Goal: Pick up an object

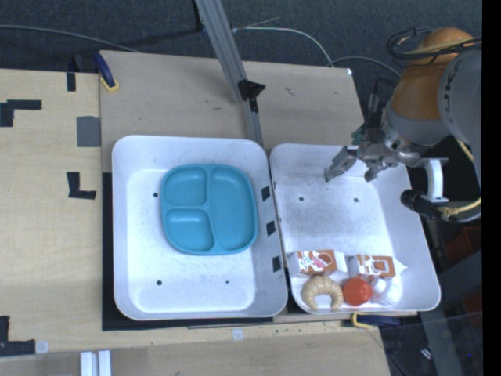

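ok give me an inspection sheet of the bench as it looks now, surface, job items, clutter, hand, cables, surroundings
surface: pale wooden bench bearing two shallow white bins, left bin and right bin, side by side
job's things: at the right bin's near end, a tan croissant-shaped pastry, a round red tomato-like ball and two red-and-white printed packets, all close together
clutter: light blue three-compartment plate in the left bin
grippers: two-finger hand open above the right bin's far end, nothing between its fingers
cables: thin grey cable across the dark floor; yellow and black cables by the arm
surroundings: slanted grey metal pole, black tape marks on the bench
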Controlling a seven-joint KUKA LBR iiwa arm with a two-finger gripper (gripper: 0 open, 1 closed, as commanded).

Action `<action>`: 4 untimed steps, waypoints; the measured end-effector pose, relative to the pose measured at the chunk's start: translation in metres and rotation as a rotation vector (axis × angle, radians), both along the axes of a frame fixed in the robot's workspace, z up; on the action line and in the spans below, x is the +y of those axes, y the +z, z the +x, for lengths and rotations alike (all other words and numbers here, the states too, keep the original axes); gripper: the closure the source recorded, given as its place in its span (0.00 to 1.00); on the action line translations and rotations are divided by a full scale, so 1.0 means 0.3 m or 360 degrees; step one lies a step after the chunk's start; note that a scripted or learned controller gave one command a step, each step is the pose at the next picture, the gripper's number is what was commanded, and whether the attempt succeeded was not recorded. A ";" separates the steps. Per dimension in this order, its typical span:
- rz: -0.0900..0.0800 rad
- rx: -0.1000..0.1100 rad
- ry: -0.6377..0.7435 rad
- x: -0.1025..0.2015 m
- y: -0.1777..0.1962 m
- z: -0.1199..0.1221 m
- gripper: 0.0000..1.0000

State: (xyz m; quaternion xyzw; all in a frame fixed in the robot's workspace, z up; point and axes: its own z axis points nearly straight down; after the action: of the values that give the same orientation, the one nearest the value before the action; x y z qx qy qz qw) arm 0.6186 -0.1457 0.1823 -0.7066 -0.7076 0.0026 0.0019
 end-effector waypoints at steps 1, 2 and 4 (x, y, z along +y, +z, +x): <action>0.0000 -0.0002 0.0000 -0.010 -0.148 -0.007 0.00; -0.0001 -0.0006 0.0001 -0.007 -0.321 -0.010 0.00; 0.0000 -0.0015 0.0000 -0.032 -0.125 -0.007 1.00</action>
State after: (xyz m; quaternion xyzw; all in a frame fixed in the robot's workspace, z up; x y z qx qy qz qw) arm 0.6165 -0.1552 0.1449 -0.7066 -0.7076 -0.0007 -0.0015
